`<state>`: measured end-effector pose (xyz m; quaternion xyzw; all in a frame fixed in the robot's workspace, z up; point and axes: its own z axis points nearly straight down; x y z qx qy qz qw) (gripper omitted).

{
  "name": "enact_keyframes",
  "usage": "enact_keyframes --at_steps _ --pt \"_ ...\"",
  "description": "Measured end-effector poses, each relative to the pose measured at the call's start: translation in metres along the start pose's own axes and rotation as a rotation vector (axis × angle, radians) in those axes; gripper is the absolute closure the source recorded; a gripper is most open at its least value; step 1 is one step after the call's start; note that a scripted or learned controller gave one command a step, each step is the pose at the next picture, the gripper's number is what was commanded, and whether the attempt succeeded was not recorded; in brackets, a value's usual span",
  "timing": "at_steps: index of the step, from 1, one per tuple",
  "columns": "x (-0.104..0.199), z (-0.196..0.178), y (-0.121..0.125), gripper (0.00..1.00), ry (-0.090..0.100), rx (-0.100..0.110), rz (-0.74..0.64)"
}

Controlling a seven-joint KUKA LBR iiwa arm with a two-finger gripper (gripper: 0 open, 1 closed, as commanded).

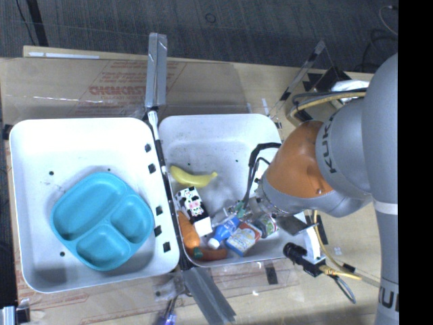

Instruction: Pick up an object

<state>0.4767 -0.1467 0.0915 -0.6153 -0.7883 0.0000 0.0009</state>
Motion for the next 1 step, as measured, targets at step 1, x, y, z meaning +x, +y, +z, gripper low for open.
enact_keyframes --at_steps 1 --pt "-0.0001 -0.0113 0.0034 1.00 -0.002 -0.006 -0.006"
